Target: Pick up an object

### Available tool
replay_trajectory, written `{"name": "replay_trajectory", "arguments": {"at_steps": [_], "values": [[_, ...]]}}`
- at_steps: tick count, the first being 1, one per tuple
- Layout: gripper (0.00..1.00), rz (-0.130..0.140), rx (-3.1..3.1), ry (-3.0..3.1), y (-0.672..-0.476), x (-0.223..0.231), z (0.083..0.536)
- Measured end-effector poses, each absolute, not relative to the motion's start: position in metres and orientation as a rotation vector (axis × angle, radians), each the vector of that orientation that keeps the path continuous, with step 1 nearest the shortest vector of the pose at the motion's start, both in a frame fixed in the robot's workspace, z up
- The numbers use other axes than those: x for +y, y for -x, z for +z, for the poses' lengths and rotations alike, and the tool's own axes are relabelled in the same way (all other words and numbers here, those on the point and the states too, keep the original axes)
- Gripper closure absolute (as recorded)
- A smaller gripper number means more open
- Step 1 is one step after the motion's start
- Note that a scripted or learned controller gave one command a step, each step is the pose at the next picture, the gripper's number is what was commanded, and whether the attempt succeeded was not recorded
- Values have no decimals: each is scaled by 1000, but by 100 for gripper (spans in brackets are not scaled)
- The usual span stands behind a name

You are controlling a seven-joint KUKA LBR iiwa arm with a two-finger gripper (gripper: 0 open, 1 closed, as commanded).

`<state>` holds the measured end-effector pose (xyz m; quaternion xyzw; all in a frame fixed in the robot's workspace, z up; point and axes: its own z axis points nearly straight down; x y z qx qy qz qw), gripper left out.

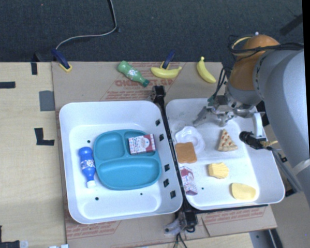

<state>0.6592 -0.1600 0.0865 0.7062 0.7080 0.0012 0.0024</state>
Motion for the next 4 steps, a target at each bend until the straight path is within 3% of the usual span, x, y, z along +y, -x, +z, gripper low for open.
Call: {"name": "replay_trajectory", "arguments": {"at_steps": [1, 2, 3, 4], "values": [[0, 0, 2218, -2217, -609, -203, 87], [0, 2, 2217, -2216, -584, -178, 87], [0, 5, 2221, -2215, -642, -141, 86], [0, 2, 2219, -2216, -616, -163, 87]]}}
